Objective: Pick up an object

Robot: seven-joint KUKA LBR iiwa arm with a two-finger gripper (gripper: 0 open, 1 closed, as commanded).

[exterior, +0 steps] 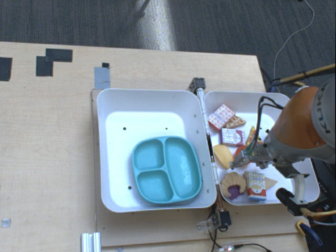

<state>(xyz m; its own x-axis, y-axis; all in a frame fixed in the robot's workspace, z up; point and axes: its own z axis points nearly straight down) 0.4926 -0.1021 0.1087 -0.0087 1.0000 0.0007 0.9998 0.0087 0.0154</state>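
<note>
step: reaching for an object | gripper (247,159) low in right bin (310,193), beside yellow piece (222,154); its opening I cannot tell | next: settle on one item, grip, lift straight.

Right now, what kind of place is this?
Probably a robot lab. A grey arm with an orange band reaches over two shallow white bins on a pale wooden bench, one holding a blue divided plastic tray.
</note>
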